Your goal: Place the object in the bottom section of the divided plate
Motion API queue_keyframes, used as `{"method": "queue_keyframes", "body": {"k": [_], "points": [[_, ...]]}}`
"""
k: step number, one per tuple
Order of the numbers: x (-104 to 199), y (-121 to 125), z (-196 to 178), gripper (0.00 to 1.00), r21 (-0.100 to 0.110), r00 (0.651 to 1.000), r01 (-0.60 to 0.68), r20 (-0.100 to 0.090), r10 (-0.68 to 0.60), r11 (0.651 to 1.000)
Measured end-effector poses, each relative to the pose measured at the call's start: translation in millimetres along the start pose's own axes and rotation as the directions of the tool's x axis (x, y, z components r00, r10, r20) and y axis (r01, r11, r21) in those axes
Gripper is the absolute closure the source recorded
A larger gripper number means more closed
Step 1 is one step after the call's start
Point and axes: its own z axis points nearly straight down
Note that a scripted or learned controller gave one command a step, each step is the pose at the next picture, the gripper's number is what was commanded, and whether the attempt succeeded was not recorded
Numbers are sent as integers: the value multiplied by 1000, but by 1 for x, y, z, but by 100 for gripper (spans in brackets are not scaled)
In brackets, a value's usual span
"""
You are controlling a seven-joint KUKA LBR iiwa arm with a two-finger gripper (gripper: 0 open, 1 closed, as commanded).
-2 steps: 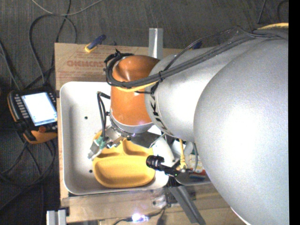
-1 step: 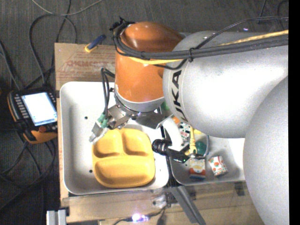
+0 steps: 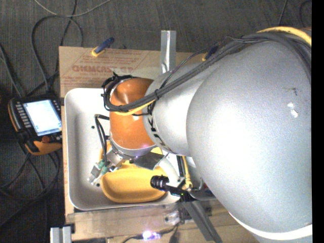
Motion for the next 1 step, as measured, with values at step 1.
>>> {"method": "queue_keyframes", "body": {"k": [1], "points": [[6, 5, -22, 0, -2, 820, -573, 3, 573, 820]]}}
